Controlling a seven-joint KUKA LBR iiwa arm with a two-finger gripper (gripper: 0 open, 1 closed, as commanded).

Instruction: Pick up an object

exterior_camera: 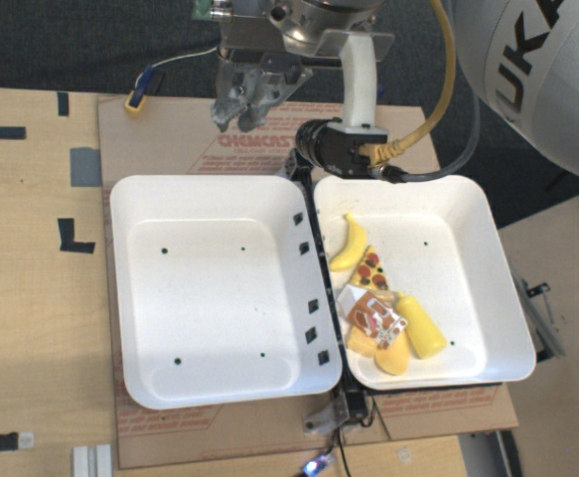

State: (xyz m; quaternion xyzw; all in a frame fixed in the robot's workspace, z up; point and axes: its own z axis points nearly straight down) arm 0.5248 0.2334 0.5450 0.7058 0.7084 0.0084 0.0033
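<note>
Above the left bin's far edge: my tool (244, 107), grip state unclear.
Banana (349, 243): right bin (468, 266), well apart.
Table (31, 296): tan.

The bench (31, 296) has a light wood-grain top with dark grey and black marks on its left part. A brown cardboard sheet (170, 137) with red print lies flat on it, and both white bins rest on this sheet, touching side by side: the left bin (130, 266) and the right bin (488, 266). A small yellow-and-blue item (138, 95) sits at the sheet's far left corner, with a thin wire running from it.
</note>
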